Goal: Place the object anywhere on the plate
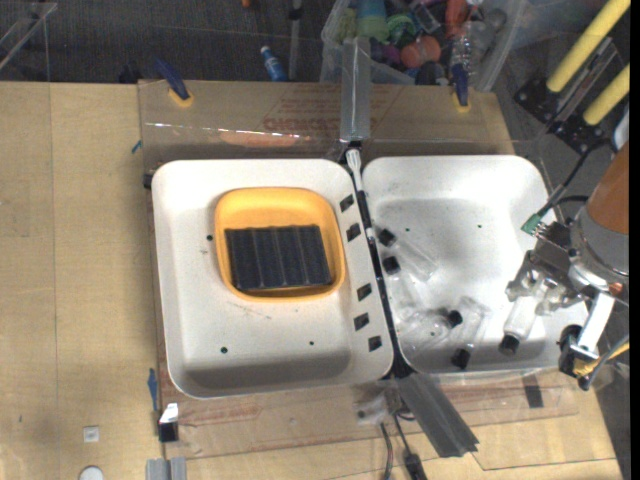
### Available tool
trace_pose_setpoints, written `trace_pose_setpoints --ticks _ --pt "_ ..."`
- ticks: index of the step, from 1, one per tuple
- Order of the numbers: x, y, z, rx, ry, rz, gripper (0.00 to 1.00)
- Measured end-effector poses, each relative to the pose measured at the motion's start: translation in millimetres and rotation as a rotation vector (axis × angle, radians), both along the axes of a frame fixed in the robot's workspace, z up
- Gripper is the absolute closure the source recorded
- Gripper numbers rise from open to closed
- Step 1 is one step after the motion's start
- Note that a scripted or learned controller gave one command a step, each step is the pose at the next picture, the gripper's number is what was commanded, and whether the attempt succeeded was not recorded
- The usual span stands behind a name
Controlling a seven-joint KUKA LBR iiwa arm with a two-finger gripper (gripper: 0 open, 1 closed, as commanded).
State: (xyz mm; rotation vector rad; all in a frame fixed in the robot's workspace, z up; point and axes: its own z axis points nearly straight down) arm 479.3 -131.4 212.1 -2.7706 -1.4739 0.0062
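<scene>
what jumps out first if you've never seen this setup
The orange plate in the left bin, with a dark ribbed slab lying on it, catches the eye first. Next come the clear plastic vials with black caps scattered in the right bin, and the gripper over that bin's right edge.

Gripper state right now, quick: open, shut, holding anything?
Gripper: over the right bin's right edge, above clear black-capped bottles; cannot be told whether open or shut, nothing seen held.

clear tub of toys (425,13), blue clamps (177,89)
</scene>
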Motion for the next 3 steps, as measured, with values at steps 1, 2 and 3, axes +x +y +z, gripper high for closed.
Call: trace_pose_setpoints --ticks 1,2,3 --pt "62.4 8.8 -23.0 -0.001 -0.004 0.184 1.00" --pt "116.6 1.3 -22.8 0.000 -0.004 0.242 1.00" --pt "186.3 5.0 -26.5 -0.002 -0.006 0.581 1.00"
